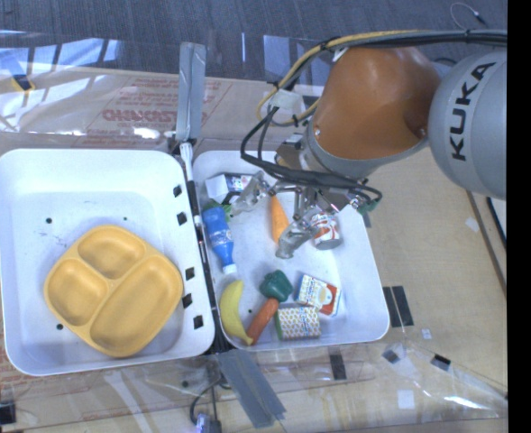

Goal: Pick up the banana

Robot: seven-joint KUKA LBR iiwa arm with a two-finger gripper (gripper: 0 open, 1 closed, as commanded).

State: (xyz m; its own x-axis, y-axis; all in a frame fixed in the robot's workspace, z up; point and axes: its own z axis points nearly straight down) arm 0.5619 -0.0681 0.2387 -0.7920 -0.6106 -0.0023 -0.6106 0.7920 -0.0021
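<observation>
Two shallow white bins sit side by side on the bench. The left bin (22, 269) holds a yellow divided plate (112, 289), lying flat toward its near half. The right bin (369, 282) is crowded with small things. The banana (233, 309) lies at the near left corner of the right bin, close to the wall shared with the left bin. Just right of it, touching or nearly so, lies a toy carrot (267, 307) with a green top. Further right along the near wall are a small patterned can (298, 323) and a red and white packet (319, 294). A blue bottle (218, 233) lies along the left wall, farther back than the banana. An orange piece (278, 220) stands near the middle of the bin.

The grey arm with its orange band reaches in from the right, and the gripper (303, 228) hangs over the middle of the right bin, well apart from the banana. Whether its fingers are spread or closed, I cannot tell.
</observation>
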